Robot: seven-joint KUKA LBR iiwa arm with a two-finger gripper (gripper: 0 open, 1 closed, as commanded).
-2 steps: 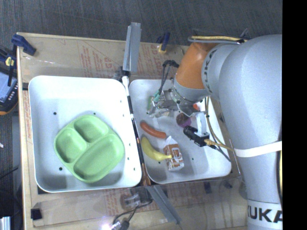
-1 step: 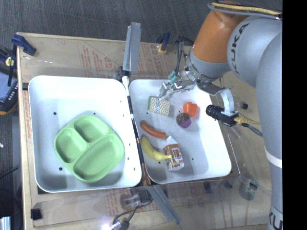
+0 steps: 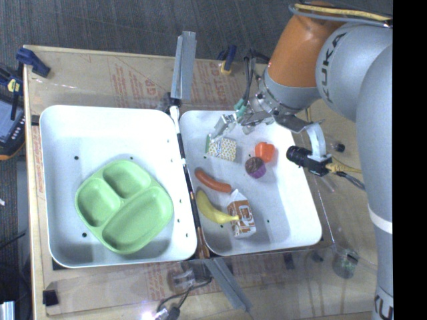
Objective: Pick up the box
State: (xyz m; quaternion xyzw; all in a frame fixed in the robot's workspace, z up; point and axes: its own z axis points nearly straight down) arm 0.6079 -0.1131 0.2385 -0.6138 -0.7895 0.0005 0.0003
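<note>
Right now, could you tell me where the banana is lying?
The banana lies in the right bin, near its front-left corner, between the sausage behind it and the brown carton touching its right end.

The arm (image 3: pixel 363 79) was a thick, rounded thing in smooth grey, with part of the maker's name in darker raised letters on its casing. A broad orange band (image 3: pixel 303 49) wrapped it just above the wrist. Below that sat a cluster of metal and black fittings, with thin cables (image 3: pixel 343 170) trailing off beside them.
</note>
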